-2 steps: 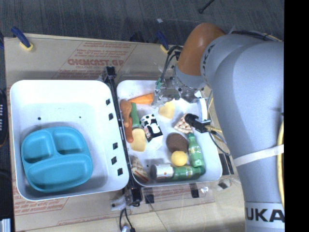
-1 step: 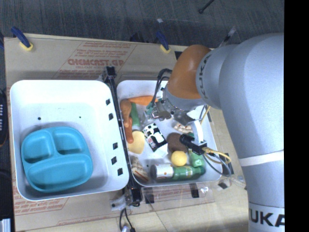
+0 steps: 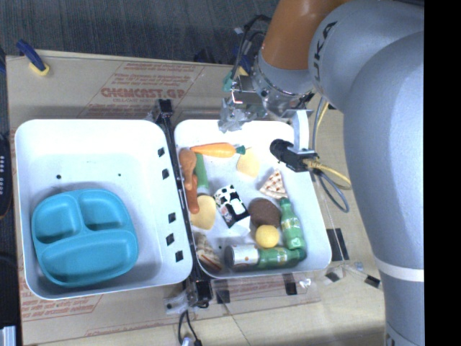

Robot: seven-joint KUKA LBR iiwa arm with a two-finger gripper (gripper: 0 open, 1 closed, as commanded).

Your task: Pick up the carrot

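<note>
The carrot [image 3: 214, 149] lies near the right bin's [image 3: 311, 193] far edge, with bare floor beside it; the gripper [image 3: 232, 115] hovers just above that rim.

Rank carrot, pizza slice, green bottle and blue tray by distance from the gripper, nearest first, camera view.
Measured from the gripper at the right bin's far edge:
1. Carrot, just below it at the far end of the right bin.
2. Pizza slice, mid right bin, toward its right wall.
3. Green bottle, near right corner of that bin.
4. Blue tray, in the left bin, near end.
</note>
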